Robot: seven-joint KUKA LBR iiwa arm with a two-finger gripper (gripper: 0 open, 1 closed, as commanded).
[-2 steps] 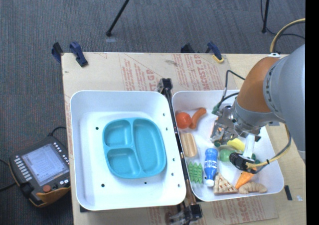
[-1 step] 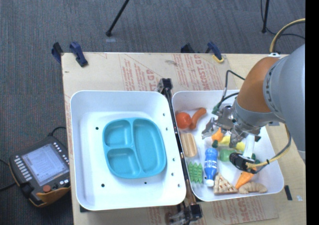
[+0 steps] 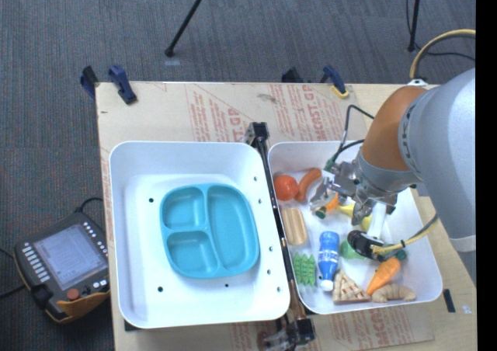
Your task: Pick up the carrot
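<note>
1. Dark grey ribbed carpet covers the floor around the tabletop.
2. The tabletop is pale board printed with faded red lettering.
3. Blue clamps grip its far edge, one near the left corner, another further right.
4. Thin black tripod legs slant across the carpet beyond it.
5. A handheld control pendant with a screen lies on the floor at left.

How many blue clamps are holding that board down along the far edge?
2: one blue clamp at the board's far left corner, another along the far edge toward the right. Darker clips sit beside each; the arm may hide more.
</note>
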